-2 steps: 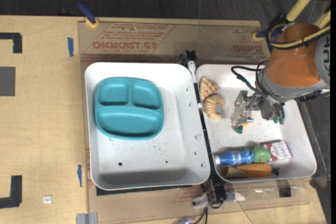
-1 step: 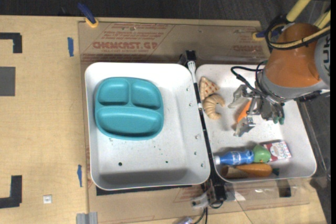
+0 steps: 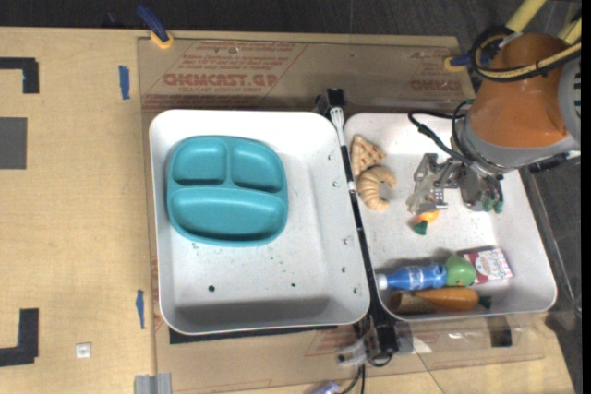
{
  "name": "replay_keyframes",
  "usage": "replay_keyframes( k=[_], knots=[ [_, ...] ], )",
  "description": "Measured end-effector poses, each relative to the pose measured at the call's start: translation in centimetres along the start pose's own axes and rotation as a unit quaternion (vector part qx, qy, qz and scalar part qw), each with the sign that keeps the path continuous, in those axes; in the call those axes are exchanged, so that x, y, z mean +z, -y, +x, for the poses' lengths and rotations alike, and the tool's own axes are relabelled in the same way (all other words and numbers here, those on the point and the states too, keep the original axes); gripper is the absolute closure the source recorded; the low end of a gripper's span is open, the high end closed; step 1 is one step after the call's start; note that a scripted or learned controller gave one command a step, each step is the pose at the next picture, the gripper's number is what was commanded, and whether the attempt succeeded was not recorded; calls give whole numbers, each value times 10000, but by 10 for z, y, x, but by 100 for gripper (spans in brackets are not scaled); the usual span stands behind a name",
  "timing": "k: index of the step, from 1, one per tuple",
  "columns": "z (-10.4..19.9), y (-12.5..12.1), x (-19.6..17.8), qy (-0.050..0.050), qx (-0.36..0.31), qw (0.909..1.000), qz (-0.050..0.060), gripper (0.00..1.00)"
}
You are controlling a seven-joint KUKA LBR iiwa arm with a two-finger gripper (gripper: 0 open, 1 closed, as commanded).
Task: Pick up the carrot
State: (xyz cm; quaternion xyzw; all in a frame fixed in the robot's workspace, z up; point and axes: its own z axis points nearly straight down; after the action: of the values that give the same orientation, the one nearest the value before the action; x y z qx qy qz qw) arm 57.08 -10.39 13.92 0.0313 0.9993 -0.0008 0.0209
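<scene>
**Over the right bin: gripper low, carrot lying apart at the front wall**

Over the right bin (image 3: 540, 263) the grey arm (image 3: 517, 106) with its orange band reaches in from the right, gripper (image 3: 432, 198) pointed down toward the bin floor. Just below the metal fingers sits a small orange-and-green piece (image 3: 424, 220), touching or nearly touching the tips; can't tell if it is pinched between them or just lying under them. How far the claw is spread can't be made out from this angle either.

Carrot (image 3: 450, 298) lies flat along the front wall of the right bin, long axis left-right, well apart from the gripper. Right behind it, touching or just beside: a blue bottle (image 3: 413, 277) on its side, a green ball-like item (image 3: 459, 271), and a red-and-white carton (image 3: 493, 266) to the right of that.

Near the bin's left wall, two tan pastry-like pieces: a croissant shape (image 3: 375, 185) and a cone-like piece (image 3: 365, 152) behind it.

Left bin (image 3: 249, 300) carries a teal divided plate (image 3: 226, 189), three compartments, sitting toward the back left. A few dark specks on the bin floor in front of it.

Both bins rest on a cardboard sheet (image 3: 222, 69) with red print; blue tape bits at its edges.
</scene>
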Motion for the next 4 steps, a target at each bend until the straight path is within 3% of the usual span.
replay_keyframes(
  k=[1, 2, 3, 4],
  knots=[
    [60, 28, 43, -165, -446, 9989, -12, 100],
    [-89, 6, 53, -129, -1136, 9934, -27, 100],
    [-45, 30, -4, -161, -593, 9981, -13, 100],
    [-48, 87, 42, -167, -2343, 9720, -48, 100]
  ],
)
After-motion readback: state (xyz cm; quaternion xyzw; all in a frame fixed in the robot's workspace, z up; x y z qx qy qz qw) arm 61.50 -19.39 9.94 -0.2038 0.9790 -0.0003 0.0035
